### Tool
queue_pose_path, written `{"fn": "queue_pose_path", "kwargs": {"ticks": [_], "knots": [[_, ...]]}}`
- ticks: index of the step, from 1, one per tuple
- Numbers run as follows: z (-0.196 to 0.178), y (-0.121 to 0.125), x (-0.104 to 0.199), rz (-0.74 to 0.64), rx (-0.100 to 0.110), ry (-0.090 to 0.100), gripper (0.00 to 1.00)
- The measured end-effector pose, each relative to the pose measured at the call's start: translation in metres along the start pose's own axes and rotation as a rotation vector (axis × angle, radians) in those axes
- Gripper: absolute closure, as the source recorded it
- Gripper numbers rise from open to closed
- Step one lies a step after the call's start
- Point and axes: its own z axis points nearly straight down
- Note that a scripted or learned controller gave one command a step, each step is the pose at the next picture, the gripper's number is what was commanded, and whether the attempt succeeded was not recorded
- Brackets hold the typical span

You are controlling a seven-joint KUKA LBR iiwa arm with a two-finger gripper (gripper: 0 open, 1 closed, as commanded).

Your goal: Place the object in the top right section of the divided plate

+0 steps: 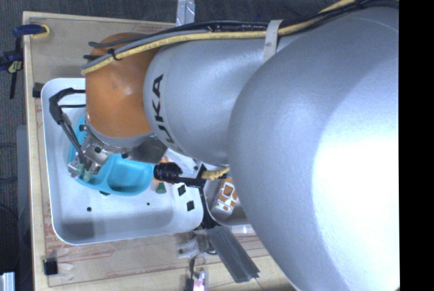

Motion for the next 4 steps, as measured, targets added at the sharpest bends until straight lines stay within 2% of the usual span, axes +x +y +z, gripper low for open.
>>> {"fn": "queue_pose_path", "kwargs": {"ticks": [1, 2, 3, 4], "knots": [[0.000, 0.000, 0.000, 0.000, 0.000, 0.000, 0.00], [-0.010, 0.001, 0.000, -0.005, 0.001, 0.000, 1.00], [0.030, -0.012, 0.019, -0.369, 0.000, 0.000, 1.00], [0.029, -0.070, -0.027, -0.436, -0.001, -0.001, 1.00]]}}
